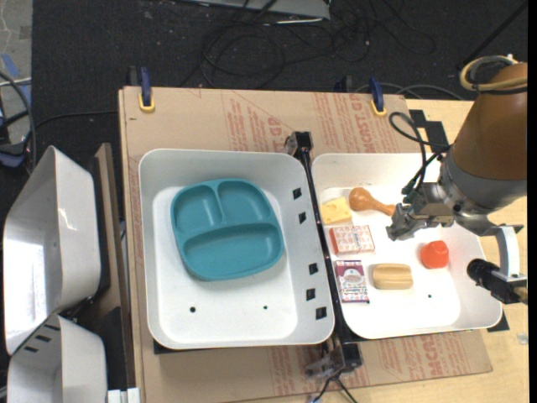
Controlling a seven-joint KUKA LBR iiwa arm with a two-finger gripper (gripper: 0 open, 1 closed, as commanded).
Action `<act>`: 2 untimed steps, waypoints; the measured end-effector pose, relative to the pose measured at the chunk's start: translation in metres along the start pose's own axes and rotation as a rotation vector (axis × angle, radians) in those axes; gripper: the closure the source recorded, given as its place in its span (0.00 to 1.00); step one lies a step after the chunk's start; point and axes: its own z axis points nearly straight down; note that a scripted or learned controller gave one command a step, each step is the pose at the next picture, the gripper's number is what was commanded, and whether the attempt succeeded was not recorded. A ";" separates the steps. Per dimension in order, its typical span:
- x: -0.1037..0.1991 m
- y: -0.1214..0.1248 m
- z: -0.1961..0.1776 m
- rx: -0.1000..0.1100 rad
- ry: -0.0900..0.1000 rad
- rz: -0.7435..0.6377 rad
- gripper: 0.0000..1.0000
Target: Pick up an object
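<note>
Gripper [404, 222] of mine hangs over the right bin [470, 313]; I cannot tell its opening. Nearest choice, a red block [435, 254], sits just right of and below it. A tan oblong [392, 276] lies left of that block, long axis sideways.

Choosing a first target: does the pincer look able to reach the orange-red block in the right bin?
Probably yes. The pincer hangs just beside the orange-red block, which lies apart from the tan block with nothing on top.
</note>
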 end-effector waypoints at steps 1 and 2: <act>0.054 0.002 0.016 0.001 0.000 0.000 1.00; 0.104 0.006 0.010 0.000 0.000 -0.001 1.00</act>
